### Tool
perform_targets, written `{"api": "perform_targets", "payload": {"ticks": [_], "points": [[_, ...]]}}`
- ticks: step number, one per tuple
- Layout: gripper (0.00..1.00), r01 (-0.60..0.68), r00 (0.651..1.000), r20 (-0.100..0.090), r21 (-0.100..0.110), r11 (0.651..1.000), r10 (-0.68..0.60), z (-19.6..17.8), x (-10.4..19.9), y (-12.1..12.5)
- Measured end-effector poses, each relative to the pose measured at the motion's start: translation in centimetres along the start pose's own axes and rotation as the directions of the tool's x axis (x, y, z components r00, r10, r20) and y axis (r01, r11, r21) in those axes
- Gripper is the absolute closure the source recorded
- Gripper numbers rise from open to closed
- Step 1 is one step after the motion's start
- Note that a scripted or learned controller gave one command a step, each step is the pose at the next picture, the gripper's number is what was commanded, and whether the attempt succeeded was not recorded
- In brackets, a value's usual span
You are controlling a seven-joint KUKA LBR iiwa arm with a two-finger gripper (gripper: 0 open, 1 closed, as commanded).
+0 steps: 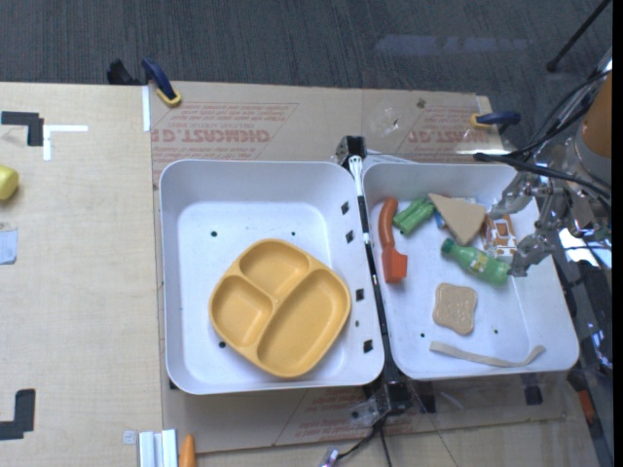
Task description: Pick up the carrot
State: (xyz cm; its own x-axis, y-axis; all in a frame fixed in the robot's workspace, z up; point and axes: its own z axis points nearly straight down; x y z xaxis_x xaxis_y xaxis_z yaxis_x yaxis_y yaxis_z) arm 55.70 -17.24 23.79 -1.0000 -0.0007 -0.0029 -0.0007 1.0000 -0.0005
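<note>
The carrot (390, 242), a long orange-red piece, lies along the left wall of the right bin (545, 353), running near to far. My gripper (519, 232) hangs over the right side of that bin, well to the right of the carrot, with its fingers (526, 254) spread and nothing between them. A green bottle (476, 261) lies just left of the gripper, and a small orange-and-white packet (500, 233) sits under it.
In the right bin there are also a green piece (414, 214), a tan wedge (460, 218), a slice of toast (455, 308) and a pale strip (487, 356). The left bin (185, 261) holds a yellow divided plate (280, 306).
</note>
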Motion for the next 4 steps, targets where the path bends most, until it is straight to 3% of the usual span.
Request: {"api": "perform_targets", "payload": {"ticks": [1, 2, 3, 4], "points": [[0.00, 0.214, 0.977, -0.001, -0.002, 0.977, -0.214, 4.7, 1.5, 6.1], [0.00, 0.325, 0.946, 0.000, -0.001, 0.946, -0.325, 14.6, 4.8, 7.1], [0.00, 0.449, 0.893, 0.003, 0.000, 0.893, -0.449, 14.5, 5.5, -1.8], [0.00, 0.372, 0.928, -0.001, -0.003, 0.928, -0.372, 14.6, 7.0, 1.5]]}}
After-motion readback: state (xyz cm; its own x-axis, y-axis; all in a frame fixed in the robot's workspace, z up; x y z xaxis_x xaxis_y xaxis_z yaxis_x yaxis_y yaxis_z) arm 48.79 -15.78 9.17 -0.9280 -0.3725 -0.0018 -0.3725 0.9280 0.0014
